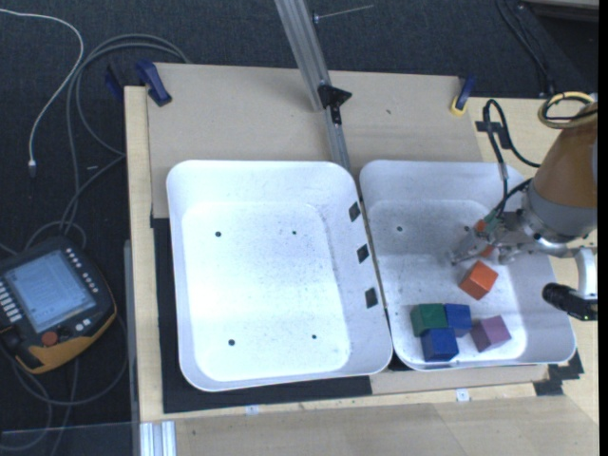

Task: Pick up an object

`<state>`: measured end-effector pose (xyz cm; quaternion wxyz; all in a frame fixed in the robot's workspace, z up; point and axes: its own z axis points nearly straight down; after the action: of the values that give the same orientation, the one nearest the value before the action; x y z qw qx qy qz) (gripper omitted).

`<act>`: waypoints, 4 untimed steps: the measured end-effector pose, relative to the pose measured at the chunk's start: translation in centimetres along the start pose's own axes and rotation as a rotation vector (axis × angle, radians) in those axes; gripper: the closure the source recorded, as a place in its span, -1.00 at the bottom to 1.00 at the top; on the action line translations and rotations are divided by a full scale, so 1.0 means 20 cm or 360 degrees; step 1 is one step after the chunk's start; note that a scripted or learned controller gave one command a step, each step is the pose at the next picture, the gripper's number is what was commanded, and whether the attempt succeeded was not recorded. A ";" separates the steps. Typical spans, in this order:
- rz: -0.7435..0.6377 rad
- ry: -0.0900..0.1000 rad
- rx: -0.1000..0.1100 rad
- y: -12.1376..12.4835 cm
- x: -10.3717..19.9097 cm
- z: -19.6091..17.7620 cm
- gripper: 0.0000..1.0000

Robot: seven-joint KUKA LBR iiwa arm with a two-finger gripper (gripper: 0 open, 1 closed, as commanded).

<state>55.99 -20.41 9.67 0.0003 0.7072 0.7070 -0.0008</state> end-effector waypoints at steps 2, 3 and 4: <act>-0.0006 -0.0002 -0.0013 0.07 0.10 -0.02 -1.00; -0.0003 -0.0003 -0.0012 0.22 -0.05 -0.17 -1.00; -0.0006 -0.0002 -0.0008 0.22 -0.04 -0.22 1.00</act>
<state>60.32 -21.17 14.04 0.0027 0.7059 0.7083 0.0006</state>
